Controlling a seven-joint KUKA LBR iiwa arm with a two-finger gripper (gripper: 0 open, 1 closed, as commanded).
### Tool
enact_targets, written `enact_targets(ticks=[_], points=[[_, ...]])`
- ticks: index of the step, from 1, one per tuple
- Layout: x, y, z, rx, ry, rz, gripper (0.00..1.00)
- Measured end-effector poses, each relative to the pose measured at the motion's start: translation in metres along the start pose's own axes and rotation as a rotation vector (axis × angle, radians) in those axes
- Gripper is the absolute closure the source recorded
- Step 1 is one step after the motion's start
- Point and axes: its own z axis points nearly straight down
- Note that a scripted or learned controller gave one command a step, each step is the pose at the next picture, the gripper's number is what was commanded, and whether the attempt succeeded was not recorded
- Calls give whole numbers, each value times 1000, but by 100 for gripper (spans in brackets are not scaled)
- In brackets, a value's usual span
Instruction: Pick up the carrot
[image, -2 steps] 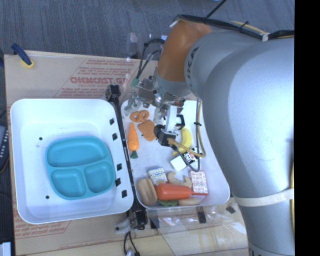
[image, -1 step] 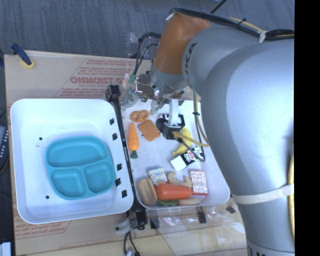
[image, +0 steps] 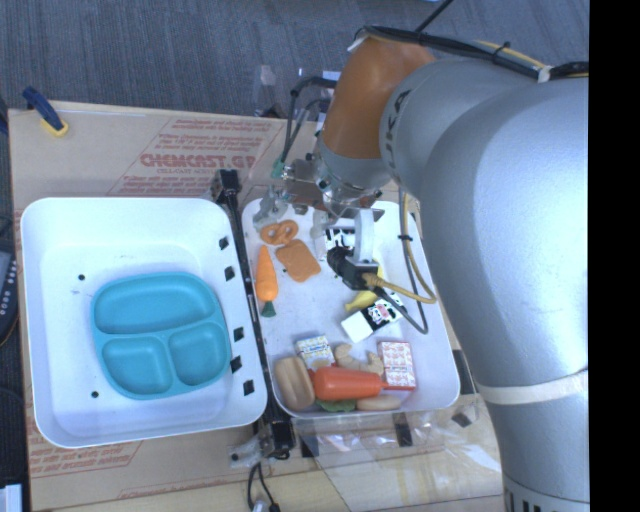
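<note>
Beneath the bins (image: 40, 290), cardboard (image: 190, 150) printed "CHEMCAST GP"; gripper (image: 285, 195) near carrot (image: 265, 275), fingers' state unclear.

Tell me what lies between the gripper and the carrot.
In the camera view, an orange pretzel-shaped piece lies between the gripper and the carrot, on the right bin's floor, just above the carrot's top end.

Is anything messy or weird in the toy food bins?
Nothing looks broken or spilled. The right bin is crowded: toy food is piled at its near edge, and the carrot lies alone against its left wall. The blue tray sits slightly crooked in the left bin.
</note>
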Motion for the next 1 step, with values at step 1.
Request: enact_targets(ticks=[1], points=[[-58,-14,48,1,-2,-178,0]])
